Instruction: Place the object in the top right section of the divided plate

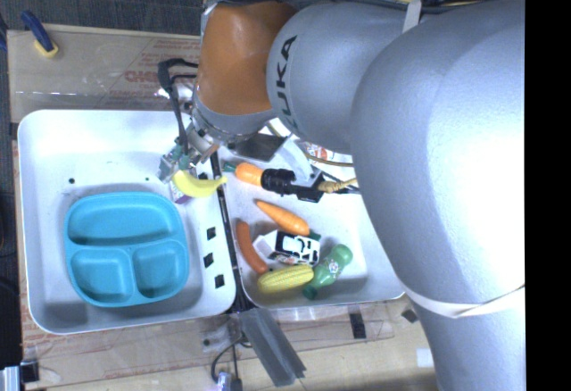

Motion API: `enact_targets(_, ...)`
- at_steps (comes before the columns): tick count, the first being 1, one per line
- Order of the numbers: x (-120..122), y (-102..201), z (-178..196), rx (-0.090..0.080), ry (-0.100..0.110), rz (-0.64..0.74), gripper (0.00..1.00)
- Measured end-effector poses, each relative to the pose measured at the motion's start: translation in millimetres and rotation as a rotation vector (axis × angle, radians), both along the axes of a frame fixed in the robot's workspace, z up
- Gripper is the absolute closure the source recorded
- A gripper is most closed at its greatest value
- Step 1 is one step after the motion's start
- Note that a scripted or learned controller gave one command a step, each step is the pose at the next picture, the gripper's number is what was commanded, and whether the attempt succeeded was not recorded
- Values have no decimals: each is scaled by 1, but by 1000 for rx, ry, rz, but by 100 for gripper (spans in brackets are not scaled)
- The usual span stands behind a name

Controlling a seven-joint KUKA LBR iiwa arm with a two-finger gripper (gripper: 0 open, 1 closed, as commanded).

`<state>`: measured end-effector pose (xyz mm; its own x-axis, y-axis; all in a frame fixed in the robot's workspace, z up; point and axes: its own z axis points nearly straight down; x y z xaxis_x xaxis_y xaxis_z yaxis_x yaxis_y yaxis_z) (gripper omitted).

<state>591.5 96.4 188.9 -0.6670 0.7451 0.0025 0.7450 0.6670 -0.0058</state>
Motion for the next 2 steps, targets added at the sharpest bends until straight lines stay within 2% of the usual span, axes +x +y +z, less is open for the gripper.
enact_targets(1,-45,89,-18,0,0,85,100)
enact_targets(2,-40,69,-71,2,-4,238,100)
